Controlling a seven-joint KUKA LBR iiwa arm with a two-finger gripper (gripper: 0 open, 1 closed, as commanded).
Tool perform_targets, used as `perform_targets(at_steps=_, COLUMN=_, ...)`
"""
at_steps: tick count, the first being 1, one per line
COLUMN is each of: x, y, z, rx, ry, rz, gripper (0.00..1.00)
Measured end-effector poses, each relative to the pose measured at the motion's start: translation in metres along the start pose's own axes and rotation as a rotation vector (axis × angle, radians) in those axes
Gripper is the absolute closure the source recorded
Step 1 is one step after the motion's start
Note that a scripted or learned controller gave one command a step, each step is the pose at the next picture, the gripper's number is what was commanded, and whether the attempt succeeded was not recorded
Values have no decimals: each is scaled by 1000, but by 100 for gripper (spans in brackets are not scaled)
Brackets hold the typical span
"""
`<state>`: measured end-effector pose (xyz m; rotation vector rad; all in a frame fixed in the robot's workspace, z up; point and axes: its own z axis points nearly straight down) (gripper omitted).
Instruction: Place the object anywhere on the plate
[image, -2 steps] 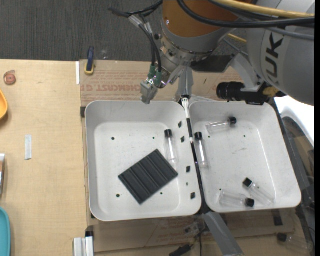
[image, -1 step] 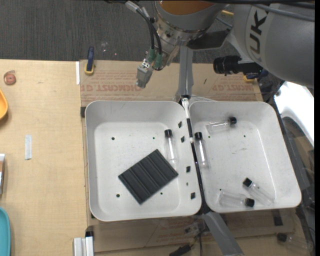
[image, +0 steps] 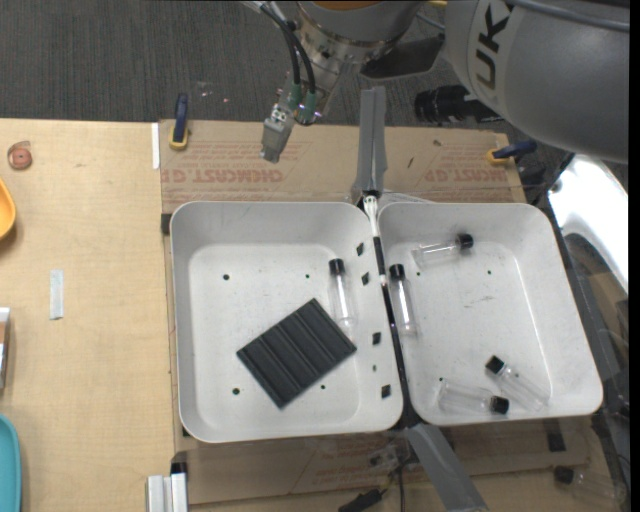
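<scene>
1. Five clear vials with black caps are the candidates for the task's thing, and which one is meant cannot be told; one vial (image: 341, 293) lies in the left bin (image: 200, 225), just beside the far right corner of the dark ribbed plate (image: 297, 352); four lie in the right bin (image: 540, 230).
2. The gripper (image: 345, 45) hangs high at the far edge of the view, above the cardboard beyond the bins and roughly in line with the divider between them; whether it is released or clenched cannot be told; nothing is seen in its hold.
3. The relation that counts: every vial lies toward the camera from the gripper, so the coming move is, in my judgement, a reach nearward and down.
4. The two closest are the left-bin vial and the vial by the divider (image: 402, 300) in the right bin; both run far-to-near with caps at the far end, so a grasp would probably close across that axis, left to right.
5. The other three, one near the far wall (image: 440, 250) and a pair at the near right corner (image: 500, 385), lie slantwise and farther off.
6. The plate bears no vial yet; it sits tilted in the left bin's near half.
</scene>
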<state>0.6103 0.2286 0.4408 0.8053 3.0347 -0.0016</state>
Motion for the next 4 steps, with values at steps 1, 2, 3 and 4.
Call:
perform_targets(at_steps=1, x=-26, y=14, z=0, rx=-1, ry=-1, rz=-110, gripper=100)
perform_targets(at_steps=2, x=-22, y=13, z=0, rx=0, ry=1, rz=-201, gripper=100)
perform_targets(at_steps=3, x=-35, y=20, z=-1, rx=-2, ry=-1, rz=-288, gripper=100)
perform_targets(at_steps=4, x=-34, y=19, z=0, rx=-1, ry=0, rz=-389, gripper=100)
